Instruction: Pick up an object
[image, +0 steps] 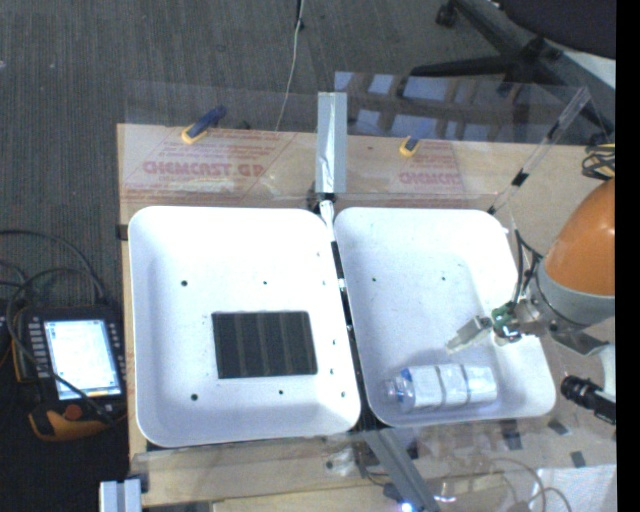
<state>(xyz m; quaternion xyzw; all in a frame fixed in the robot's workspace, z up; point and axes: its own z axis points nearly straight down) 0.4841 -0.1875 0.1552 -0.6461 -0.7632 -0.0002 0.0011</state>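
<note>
Lying on its side at the right white bin's (430, 235) near edge, the clear plastic bottle (444, 386) sits just below the gripper (470, 335), whose slender tip could skid off its rounded side.

The gripper (470, 335) hangs low over the right bin (420, 240), the arm's orange band (592, 250) rising behind it at the right edge. Just below the gripper and apart from it, a clear plastic bottle (445, 386) lies on its side by the bin's near wall. Well to the gripper's left, a dark ribbed rectangular mat (264, 343) lies flat in the left bin (180, 240).
</note>
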